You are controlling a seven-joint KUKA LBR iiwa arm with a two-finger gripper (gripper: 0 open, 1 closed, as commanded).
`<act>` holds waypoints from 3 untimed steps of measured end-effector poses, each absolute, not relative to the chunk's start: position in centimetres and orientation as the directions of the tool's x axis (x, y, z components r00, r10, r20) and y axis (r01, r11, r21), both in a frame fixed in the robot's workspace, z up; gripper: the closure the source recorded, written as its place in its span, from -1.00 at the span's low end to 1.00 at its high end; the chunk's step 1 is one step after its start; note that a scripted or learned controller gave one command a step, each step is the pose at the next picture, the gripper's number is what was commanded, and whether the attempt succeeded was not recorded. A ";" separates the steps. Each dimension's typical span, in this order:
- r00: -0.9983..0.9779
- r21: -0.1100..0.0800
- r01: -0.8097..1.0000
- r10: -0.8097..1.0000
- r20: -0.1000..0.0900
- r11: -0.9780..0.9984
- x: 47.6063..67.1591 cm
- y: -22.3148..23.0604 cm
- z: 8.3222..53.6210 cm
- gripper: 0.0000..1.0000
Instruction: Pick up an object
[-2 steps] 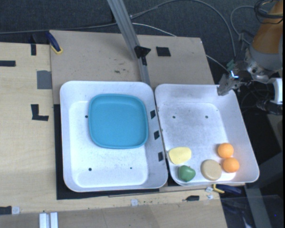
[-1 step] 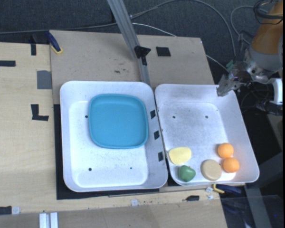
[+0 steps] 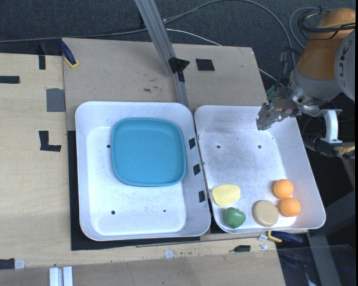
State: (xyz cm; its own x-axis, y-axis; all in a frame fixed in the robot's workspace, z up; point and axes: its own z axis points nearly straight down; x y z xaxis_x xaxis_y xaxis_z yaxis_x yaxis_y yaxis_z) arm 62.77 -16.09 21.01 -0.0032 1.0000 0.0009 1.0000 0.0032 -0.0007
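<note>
Camera view: grey two-finger gripper [image 3: 267, 121] over the right shallow white bin's [image 3: 244, 154] far right corner, too small and dark to tell open from closed. Arm cut off at right edge. Along that bin's near edge: pale yellow flat piece [image 3: 226, 194], green round piece [image 3: 234, 217], beige round disc [image 3: 265, 213], two orange balls [image 3: 286, 198]. In left white bin [image 3: 89, 159], centred: blue square plastic plate [image 3: 148, 151].

Five small objects [image 3: 255, 204] cluster along the right bin's [image 3: 238, 142] near edge.
</note>
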 end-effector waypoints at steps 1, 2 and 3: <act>-0.003 -0.001 1.000 1.000 0.001 0.003 60.4 -11.7 20.3 1.00; -0.003 0.000 1.000 1.000 0.001 0.003 57.8 -7.4 20.1 1.00; -0.005 0.000 1.000 1.000 0.001 0.005 56.7 -2.2 20.9 1.00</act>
